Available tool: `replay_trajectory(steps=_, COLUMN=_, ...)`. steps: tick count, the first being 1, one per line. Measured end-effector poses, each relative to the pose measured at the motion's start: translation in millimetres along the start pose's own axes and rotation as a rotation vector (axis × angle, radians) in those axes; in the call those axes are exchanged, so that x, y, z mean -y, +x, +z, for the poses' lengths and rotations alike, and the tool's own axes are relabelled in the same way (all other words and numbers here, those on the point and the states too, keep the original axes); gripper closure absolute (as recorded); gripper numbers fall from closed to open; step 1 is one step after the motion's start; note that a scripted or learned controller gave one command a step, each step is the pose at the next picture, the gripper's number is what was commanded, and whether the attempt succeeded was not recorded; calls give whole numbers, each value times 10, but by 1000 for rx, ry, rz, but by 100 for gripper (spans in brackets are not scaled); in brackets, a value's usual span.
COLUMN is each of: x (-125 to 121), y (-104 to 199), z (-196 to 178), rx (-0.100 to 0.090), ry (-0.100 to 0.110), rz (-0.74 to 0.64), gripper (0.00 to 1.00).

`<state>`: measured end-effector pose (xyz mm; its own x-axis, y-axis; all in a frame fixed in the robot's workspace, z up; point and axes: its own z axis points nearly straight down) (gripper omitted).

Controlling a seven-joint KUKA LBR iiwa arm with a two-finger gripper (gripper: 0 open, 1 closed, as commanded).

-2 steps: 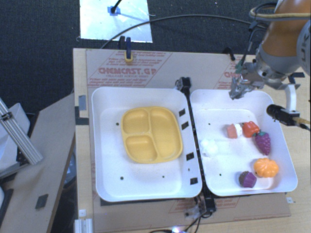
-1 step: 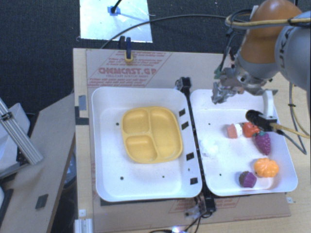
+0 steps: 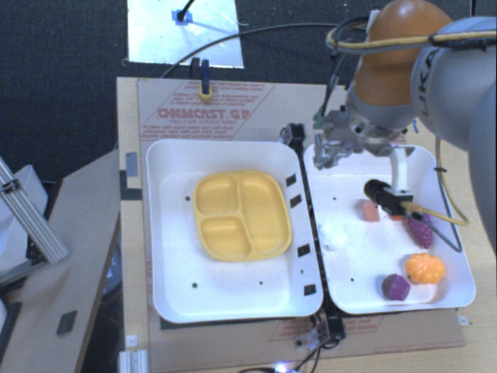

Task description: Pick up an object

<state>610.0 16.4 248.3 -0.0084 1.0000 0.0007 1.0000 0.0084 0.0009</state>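
The pink block (image 3: 371, 211) lies in the right bin (image 3: 351, 274), toward the middle of its floor. It is the coloured piece nearest the gripper (image 3: 328, 155), which hangs over the bin's upper left corner, near the wall shared with the left bin (image 3: 177, 286). Whether the gripper is spread or closed cannot be told from this slanted view, and nothing shows in its grasp.

The block looks small, light and stiff, with flat sides that should give a square, steady hold. Taking it across two opposite faces seems the best choice. It sits low on the smooth floor, so it may skid if it is nudged from one side first.

Other candidates share the bin:
- A purple knobbly piece (image 3: 419, 229) lies just beside the block.
- An orange pumpkin-shaped toy (image 3: 425, 269) sits nearer the front, rounded and ribbed, and is likely to roll or squirt out of a pinch.
- A purple rounded piece (image 3: 396, 287) sits next to the pumpkin.
- A pale white lump (image 3: 335, 235) lies near the shared wall and is hard to make out against the floor.

The left bin holds a yellow divided plate (image 3: 241, 214), wide and shallow, which would be awkward to take except at its rim. Both bins sit on the worktop (image 3: 155, 107).
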Motion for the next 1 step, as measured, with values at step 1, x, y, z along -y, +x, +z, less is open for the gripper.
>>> replay_trajectory(steps=1, x=210, y=538, z=35, rx=-1, ry=1, rz=-1, gripper=100)
